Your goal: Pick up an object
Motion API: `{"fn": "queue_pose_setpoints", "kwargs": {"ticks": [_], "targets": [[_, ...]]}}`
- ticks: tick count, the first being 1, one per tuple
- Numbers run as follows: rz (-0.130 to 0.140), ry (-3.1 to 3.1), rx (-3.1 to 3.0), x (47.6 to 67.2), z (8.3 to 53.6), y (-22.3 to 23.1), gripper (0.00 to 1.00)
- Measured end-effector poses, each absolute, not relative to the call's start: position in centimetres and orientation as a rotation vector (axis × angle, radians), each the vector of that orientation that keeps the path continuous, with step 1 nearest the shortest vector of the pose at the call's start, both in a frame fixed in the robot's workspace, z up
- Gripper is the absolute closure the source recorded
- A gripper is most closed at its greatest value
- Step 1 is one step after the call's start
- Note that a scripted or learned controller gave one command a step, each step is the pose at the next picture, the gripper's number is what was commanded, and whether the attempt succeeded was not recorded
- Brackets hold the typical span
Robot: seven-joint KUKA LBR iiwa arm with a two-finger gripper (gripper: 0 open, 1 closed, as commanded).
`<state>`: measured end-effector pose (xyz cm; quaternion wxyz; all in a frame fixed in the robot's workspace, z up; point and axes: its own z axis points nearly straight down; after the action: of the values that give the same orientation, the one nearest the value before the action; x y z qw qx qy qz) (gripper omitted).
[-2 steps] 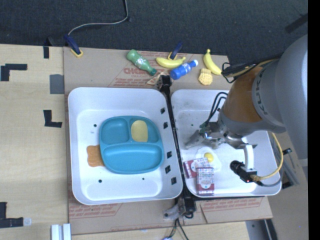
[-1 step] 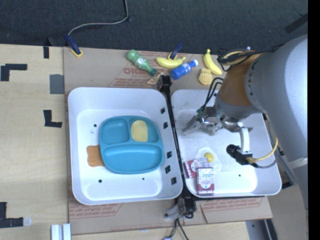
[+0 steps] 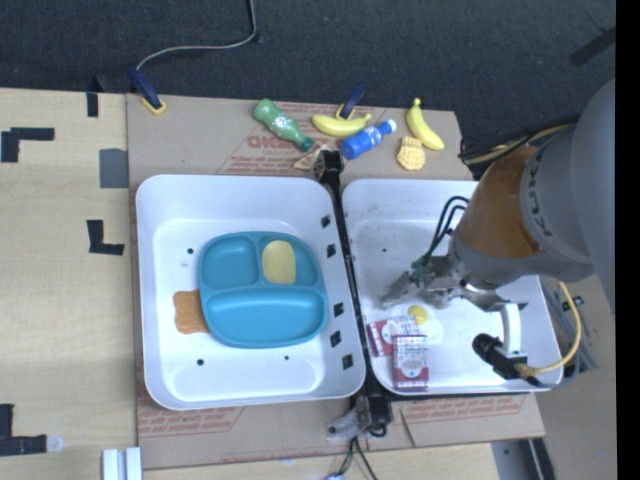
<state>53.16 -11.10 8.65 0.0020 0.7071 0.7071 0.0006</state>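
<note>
Red-and-white packets (image 3: pixel 404 350) lie at the right bin's (image 3: pixel 400 208) near edge, a small white-and-yellow piece (image 3: pixel 416 316) just above them. We see the gripper (image 3: pixel 418 280) low beside these; its finger spread we cannot tell.

Red print on cardboard sheet (image 3: pixel 262 150) behind bins, too blurred to read; no other legible text.

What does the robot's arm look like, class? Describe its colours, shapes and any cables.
The arm is bulky, rounded and grey, with a broad orange band above the wrist. Black cables loop beside the band, and a yellow cable curves near its lower end. The gripper is small, dark metal.
</note>
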Motion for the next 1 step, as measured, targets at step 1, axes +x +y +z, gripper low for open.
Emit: {"fn": "queue_pose_setpoints", "kwargs": {"ticks": [1], "targets": [[0.004, 2.217, 2.217, 48.55, 8.64, -10.36, 0.00]]}}
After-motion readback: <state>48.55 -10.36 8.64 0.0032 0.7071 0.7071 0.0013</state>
